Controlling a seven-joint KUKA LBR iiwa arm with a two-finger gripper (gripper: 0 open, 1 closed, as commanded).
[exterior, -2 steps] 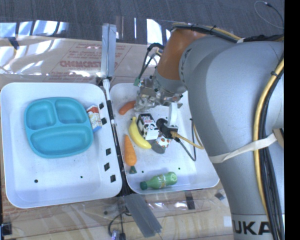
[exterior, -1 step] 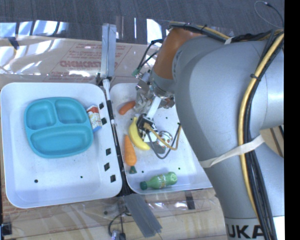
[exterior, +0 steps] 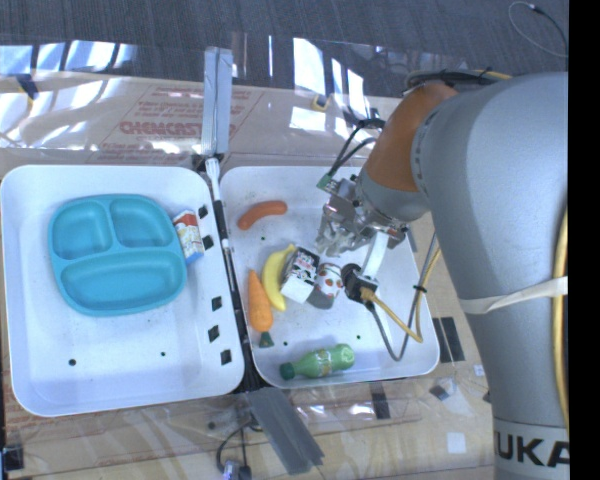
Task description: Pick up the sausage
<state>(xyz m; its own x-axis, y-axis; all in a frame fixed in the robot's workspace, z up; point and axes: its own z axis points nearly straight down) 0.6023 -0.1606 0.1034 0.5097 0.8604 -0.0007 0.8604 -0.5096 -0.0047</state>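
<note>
Claw: my claw (exterior: pixel 342 236) hangs over the right bin (exterior: pixel 400 353), at about two o'clock of the bin's middle. I cannot tell how it is set, and I see nothing held in it.
Sausage: the sausage (exterior: pixel 262 213) lies flat on the bin floor near the far left corner, long axis running roughly nine to three, its right end tipped a little toward twelve.
Sausage from claw: it sits at about ten o'clock from my claw, near but apart, with bare white floor between us.
Neighbours: a banana (exterior: pixel 275 276) and a carrot (exterior: pixel 260 303) lie at six o'clock of the sausage, well clear of it. A small box (exterior: pixel 300 273) and a can (exterior: pixel 327 284) sit just under my claw at about seven o'clock. A green bottle (exterior: pixel 320 362) lies by the near wall.
Left bin: it bears a blue tray (exterior: pixel 115 253) and a small carton (exterior: pixel 189 235).
Step in hand: approach, by my reckoning; the sausage is untouched.
Doing it well: I judge I should travel toward ten o'clock before dropping, turn the wrist so I close across the short width, aim at the middle, and stay off the bin's left wall.
</note>
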